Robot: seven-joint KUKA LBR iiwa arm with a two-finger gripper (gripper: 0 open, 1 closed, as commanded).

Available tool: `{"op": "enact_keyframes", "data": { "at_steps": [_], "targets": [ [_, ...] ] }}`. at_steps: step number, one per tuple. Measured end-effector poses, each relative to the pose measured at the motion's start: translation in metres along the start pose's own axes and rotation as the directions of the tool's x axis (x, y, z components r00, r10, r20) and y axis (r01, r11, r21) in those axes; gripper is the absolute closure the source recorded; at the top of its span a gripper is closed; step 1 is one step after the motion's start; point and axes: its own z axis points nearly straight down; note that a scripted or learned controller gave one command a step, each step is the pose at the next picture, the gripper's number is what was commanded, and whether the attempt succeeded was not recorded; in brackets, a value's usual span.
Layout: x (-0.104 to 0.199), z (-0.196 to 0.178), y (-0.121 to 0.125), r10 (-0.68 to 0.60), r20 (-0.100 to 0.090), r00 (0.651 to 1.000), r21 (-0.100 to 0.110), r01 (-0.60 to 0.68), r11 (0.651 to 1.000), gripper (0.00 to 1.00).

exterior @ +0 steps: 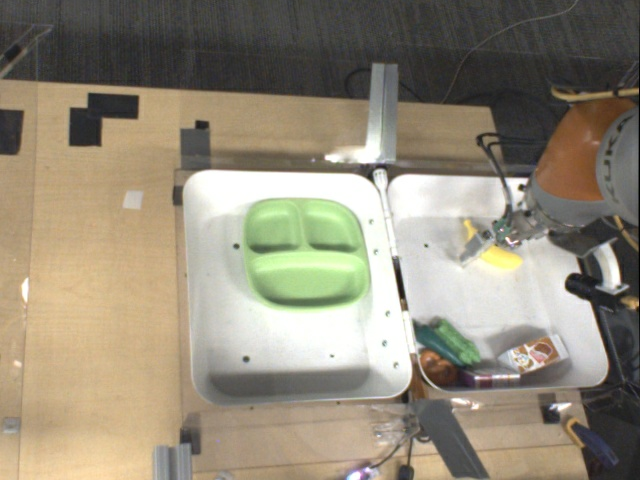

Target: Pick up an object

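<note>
A wooden bench (100, 298) is being viewed from above at a slant, with two shallow white bins being carried on it side by side. The left bin (215, 368) is being occupied by a green divided plate (305, 251), which is lying flat near the bin's middle, its three compartments facing up. The right bin (580, 338) is being reached into from the right by the grey arm (610, 168), whose orange band (570, 158) is being seen above the wrist. The tool (488, 240) is being held low in the upper middle of the right bin, directly at a yellow object (499, 258), which is lying on the bin floor in the upper middle part, touching or just under the tool's tip. Whether the tool is open, closed or gripping the yellow object cannot be told, since the tip is too small and blurred to be read. Along the near edge of the right bin several other things are being seen bunched together: a green object (452, 340) lying at a slant, a brown round object (438, 368) just beside it in the near left corner, a dark purple object (490, 377) next to that, and a small red and white carton (533, 353) lying tilted further to the right. A metal post (384, 108) is standing behind the seam between the two bins.
</note>
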Motion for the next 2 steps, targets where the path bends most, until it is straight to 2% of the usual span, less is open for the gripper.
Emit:
{"op": "enact_keyframes", "data": {
  "at_steps": [1, 2],
  "targets": [
    [0.000, -0.014, 0.004, -0.002, 0.004, 1.000, -0.009, 0.002, 1.000, 1.00],
    [-0.013, 0.000, 0.011, -0.219, -0.003, 0.976, 0.003, 0.219, 0.976, 1.00]
  ]
}}
